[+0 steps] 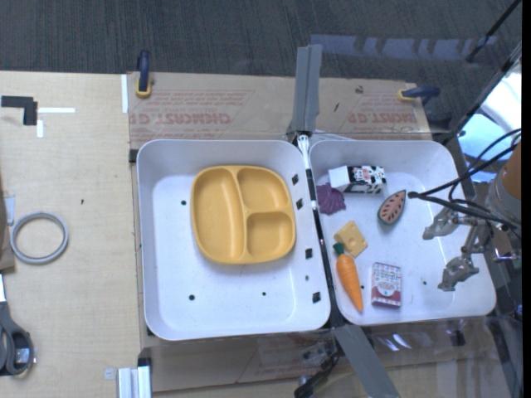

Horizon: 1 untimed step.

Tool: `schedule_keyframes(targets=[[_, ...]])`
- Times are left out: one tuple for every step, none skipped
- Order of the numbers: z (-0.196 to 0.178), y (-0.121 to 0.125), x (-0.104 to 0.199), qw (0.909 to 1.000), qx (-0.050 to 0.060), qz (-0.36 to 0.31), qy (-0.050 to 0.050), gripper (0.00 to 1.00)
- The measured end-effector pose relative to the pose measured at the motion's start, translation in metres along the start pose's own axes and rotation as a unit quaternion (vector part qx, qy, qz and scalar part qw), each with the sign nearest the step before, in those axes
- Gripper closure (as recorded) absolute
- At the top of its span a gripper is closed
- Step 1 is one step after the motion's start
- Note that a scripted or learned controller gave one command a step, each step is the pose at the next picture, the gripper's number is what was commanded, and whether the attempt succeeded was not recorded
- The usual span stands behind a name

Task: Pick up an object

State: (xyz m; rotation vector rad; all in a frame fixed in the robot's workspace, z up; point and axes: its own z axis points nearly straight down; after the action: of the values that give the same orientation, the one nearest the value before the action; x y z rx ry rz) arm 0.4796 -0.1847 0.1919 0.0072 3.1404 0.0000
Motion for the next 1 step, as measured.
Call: schedule_keyframes(targets=[[0.0965,0.0509,-0.0333,0.9795,0.0,0.201,-0.003,0.0]])
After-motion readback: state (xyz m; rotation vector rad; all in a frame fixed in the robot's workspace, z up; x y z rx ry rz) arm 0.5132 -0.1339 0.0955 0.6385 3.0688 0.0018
